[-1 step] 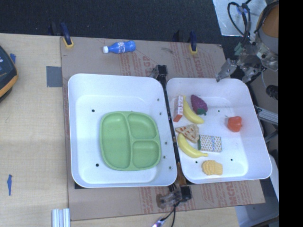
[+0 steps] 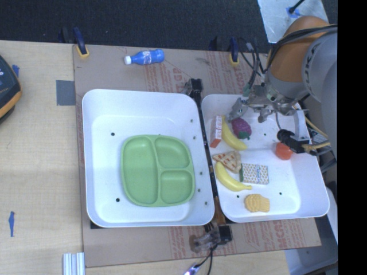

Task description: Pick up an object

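Grey arm with orange band reaches in from the right side; its gripper (image 2: 248,114) sits low over the far-left part of the right white bin (image 2: 307,202), right above a small dark purple rounded toy, grape-bunch-like (image 2: 242,128). Jaws: cannot tell whether spread or pressed together, hardware too cluttered and dark there, and no object is visibly pinched.

Likely target is the purple toy, lying near the bin's far edge, touching or just beside the upper yellow plastic banana (image 2: 232,137). Judgement: light, hollow or soft plastic, bumpy, rounded so it can roll or squirt out of a pinch; best taken across its middle, from the sides away from the banana.

Other things in the right bin: red-and-white small carton (image 2: 217,132) along the left wall, tan toy sandwich wedge (image 2: 228,161) mid-left, second yellow plastic banana (image 2: 229,178) below it, green-white patterned flat packet (image 2: 254,173) at centre, yellow ridged cookie-like toy (image 2: 257,203) near the near edge, orange-red small round toy (image 2: 283,150) towards the right wall. All look light and stiff; the flat packet would be hard to pinch from above.

Left white bin (image 2: 97,153) holds a light green divided plastic tray (image 2: 157,169). A blue-and-white small bottle (image 2: 145,57) lies on the table beyond the far edge of the left bin.
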Tool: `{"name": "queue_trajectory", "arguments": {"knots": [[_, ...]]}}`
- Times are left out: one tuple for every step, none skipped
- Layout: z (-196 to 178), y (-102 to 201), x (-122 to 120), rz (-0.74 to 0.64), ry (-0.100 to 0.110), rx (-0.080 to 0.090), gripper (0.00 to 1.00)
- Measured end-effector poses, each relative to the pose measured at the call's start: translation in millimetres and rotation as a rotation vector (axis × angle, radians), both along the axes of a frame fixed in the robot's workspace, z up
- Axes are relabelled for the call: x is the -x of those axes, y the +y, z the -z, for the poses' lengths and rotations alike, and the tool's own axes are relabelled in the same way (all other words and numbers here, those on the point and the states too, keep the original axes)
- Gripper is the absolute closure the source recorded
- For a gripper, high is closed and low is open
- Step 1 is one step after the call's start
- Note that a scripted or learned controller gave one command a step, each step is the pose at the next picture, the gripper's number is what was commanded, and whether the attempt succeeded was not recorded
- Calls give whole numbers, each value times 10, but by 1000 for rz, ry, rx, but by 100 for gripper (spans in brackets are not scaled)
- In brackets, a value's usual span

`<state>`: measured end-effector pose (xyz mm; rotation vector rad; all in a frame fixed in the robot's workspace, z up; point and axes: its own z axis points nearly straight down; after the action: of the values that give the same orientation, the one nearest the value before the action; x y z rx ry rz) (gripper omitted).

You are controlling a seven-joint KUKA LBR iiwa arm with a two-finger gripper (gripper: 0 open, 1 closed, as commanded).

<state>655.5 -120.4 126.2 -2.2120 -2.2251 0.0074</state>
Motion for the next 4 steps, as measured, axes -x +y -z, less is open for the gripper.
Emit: {"name": "queue_trajectory", "arguments": {"knots": [[260, 34, 171, 1, -22, 1, 0], [336, 280, -12, 1, -5, 0, 0], [347, 94, 922, 2, -2, 0, 0], [243, 84, 921, -3, 0, 2, 100]]}}
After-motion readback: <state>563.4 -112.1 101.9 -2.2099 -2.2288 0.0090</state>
